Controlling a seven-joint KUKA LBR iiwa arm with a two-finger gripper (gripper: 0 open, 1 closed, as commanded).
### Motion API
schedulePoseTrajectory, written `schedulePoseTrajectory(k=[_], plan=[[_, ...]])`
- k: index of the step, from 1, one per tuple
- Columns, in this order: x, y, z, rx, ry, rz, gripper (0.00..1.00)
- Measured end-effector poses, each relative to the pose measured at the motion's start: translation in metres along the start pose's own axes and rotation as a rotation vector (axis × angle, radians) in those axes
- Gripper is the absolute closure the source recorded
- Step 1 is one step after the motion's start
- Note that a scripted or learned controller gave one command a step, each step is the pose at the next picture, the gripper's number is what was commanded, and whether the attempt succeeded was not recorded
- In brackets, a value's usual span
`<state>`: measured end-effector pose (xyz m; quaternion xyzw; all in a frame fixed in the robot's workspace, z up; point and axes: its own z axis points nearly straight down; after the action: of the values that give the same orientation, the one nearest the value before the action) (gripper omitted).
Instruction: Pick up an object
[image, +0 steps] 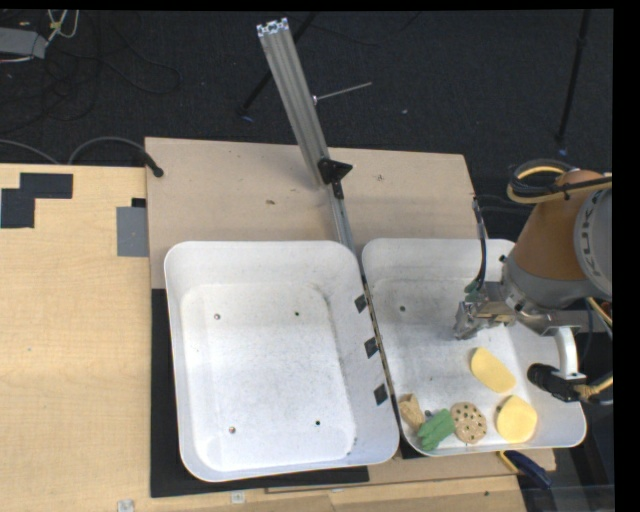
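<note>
Grey gripper (470, 322) (seemingly empty) above right bin (425, 290).

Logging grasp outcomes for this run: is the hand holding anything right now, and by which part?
Nothing visibly held. The hand sits low over the right bin, apart from the yellow piece nearby.

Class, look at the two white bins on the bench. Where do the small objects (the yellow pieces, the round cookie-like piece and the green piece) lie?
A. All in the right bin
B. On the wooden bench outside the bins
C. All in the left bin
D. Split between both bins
A: the yellow pieces, the cookie-like piece and the green piece all lie in the right bin, near its front edge.
</note>
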<state>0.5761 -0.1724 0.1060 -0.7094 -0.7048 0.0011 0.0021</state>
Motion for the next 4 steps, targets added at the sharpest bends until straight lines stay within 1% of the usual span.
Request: schedulePoseTrajectory(k=[1, 2, 3, 4], plan=[[0.002, -0.003, -0.043, -0.006, -0.002, -0.002, 1.0], [0.002, 0.0, -0.086, -0.007, -0.002, -0.007, 1.0], [0.002, 0.0, -0.113, -0.005, -0.002, -0.008, 1.0], [0.055, 0.0, -0.104, 0.0, 0.002, -0.011, 1.0]])
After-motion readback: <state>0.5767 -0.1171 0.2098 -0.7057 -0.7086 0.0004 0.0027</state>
